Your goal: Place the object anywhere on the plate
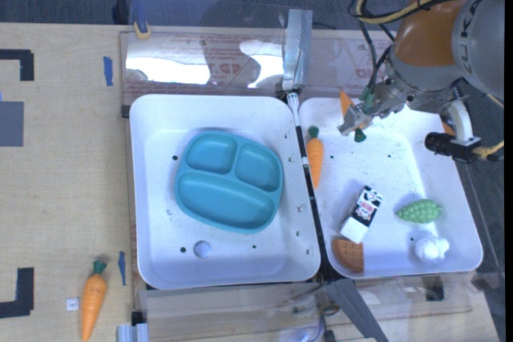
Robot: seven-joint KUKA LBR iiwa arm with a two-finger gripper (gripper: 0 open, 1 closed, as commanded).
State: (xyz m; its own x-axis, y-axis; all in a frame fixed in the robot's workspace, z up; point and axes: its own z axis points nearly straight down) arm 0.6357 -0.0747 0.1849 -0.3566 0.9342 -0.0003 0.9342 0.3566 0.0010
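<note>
The jaws [358,124] hang over the right bin [401,164]; whether they are parted, I cannot tell. A carrot [314,158] lies just left of them, a milk carton [362,214] below. The plate [229,180] sits well left, in the left bin [152,172].

Blue plate [230,180] in left bin [152,196]; gripper [357,124] over right bin [401,156], nr carrot [314,158].
</note>
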